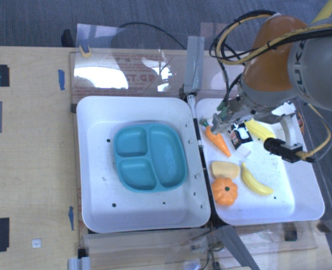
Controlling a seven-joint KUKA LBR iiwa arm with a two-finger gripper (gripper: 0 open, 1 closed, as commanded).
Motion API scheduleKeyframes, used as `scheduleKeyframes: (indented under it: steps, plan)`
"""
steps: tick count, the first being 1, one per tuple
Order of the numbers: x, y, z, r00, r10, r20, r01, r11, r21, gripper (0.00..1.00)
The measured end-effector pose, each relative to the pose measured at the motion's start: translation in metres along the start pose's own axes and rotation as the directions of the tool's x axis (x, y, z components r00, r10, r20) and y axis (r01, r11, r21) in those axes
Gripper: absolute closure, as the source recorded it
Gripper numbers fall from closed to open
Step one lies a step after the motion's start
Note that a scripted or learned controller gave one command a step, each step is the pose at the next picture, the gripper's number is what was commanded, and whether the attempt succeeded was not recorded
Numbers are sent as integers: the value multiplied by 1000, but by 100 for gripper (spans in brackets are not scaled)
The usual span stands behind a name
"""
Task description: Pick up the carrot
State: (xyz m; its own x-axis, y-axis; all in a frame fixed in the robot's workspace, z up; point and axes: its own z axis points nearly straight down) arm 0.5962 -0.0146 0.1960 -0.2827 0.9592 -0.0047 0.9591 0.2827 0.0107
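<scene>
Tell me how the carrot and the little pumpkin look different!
The carrot is long, thin and pointed, while the pumpkin is round and squat. The carrot lies slanted near the right bin's left wall, by the tool; the pumpkin sits near the front, beside a banana. Both are orange and in the same bin.

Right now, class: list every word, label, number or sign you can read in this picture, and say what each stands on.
Faint reddish print on the clear panel behind the left bin: too blurred to read.
Grey letters on the arm, at its left edge: cut off, not readable.
Nothing else carries text.
</scene>
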Motion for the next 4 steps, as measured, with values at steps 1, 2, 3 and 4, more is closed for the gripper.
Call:
scheduleKeyframes:
  steps: [1, 2, 3, 4]
  plan:
    - [-22, 26, -48, 994, 108, -1, -108, 994, 5, 100]
    - [-22, 26, -47, 994, 107, -2, -107, 994, 8, 0]
    - [-20, -34, 14, 991, 136, -4, -136, 991, 18, 0]
    - [-17, -13, 11, 994, -108, -3, 108, 994, 6, 0]
